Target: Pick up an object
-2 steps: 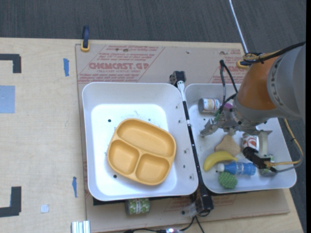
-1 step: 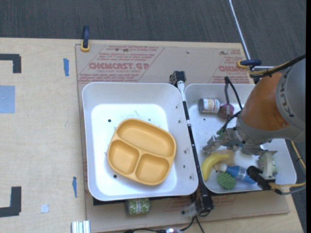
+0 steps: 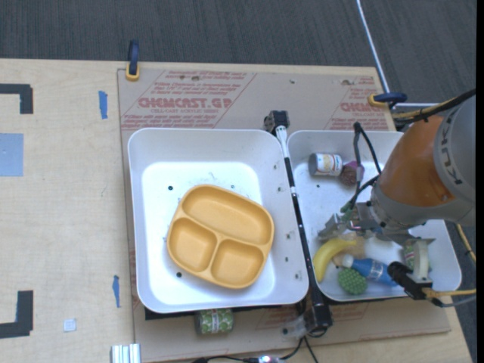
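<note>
The right bin [image 3: 314, 197] holds several small things. A yellow banana [image 3: 331, 252] lies at its near left, with a green bumpy ball [image 3: 351, 280] and a blue object [image 3: 375, 270] just beside it. A small white jar with a yellow label [image 3: 327, 163] and a dark purple item [image 3: 352, 174] lie at the far end. My gripper [image 3: 345, 222] hangs low over the middle of this bin, just above the banana's far end. The orange wrist band [image 3: 414, 169] hides the bin's right side. I see nothing held.
The left bin [image 3: 144, 203] holds a yellow divided plate [image 3: 220, 235]. A green can [image 3: 215, 321] lies on the bench in front of that bin. A black divider rail [image 3: 291, 191] runs between the bins. Clamps [image 3: 133, 59] sit at the board's far corners.
</note>
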Tool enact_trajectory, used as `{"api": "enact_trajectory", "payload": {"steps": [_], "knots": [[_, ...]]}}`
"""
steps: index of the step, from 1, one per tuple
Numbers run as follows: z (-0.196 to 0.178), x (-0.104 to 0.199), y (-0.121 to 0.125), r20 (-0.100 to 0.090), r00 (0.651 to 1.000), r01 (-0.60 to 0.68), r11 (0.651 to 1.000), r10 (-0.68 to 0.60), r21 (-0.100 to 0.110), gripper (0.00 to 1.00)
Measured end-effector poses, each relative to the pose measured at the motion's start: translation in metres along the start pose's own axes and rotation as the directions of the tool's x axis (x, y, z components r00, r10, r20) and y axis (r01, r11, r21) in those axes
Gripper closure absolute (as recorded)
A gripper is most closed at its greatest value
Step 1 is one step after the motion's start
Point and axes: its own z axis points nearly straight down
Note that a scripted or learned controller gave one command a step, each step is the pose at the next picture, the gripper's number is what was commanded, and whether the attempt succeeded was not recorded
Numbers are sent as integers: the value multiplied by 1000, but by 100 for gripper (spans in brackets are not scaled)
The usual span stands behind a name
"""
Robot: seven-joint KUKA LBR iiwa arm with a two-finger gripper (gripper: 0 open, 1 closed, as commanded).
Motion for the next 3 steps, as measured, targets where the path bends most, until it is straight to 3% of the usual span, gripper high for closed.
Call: {"api": "enact_trajectory", "payload": {"steps": [3], "knots": [[0,4,-9,3,1000,-2,1000,2,-2,0]]}}
